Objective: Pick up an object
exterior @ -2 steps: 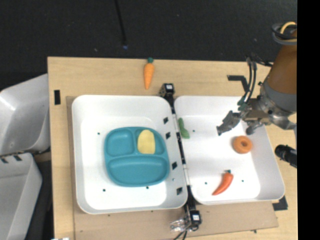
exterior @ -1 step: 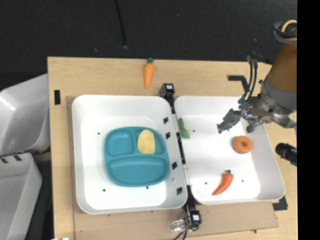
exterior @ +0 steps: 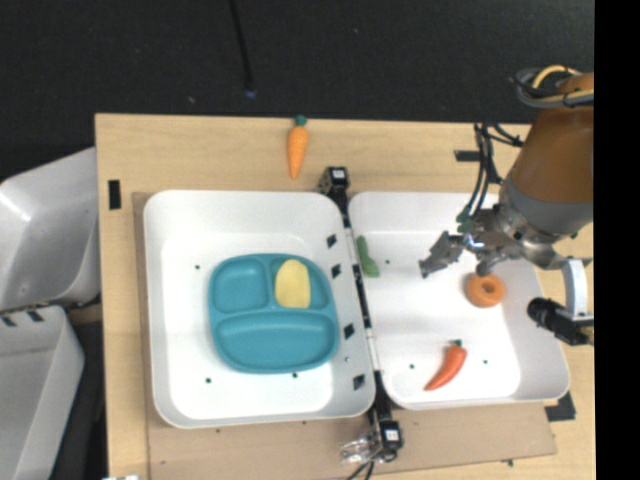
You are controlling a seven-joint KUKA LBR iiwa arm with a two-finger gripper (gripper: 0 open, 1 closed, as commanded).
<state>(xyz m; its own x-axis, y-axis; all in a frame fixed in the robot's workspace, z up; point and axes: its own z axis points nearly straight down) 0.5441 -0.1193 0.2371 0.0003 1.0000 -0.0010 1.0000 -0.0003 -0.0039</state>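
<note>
With the gripper [exterior: 458,253] spread wide and holding nothing, it should centre over the orange ring [exterior: 486,290] at its four o'clock before dropping

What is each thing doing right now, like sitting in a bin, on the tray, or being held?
blue tray: flat in the left bin.
yellow piece: in the tray's upper right compartment.
carrot: on the bench, outside the bins.
green piece: in the right bin, by its left wall.
orange ring: flat in the right bin, not held.
red pepper: lying in the right bin.
gripper: over the right bin, holding nothing.
</note>
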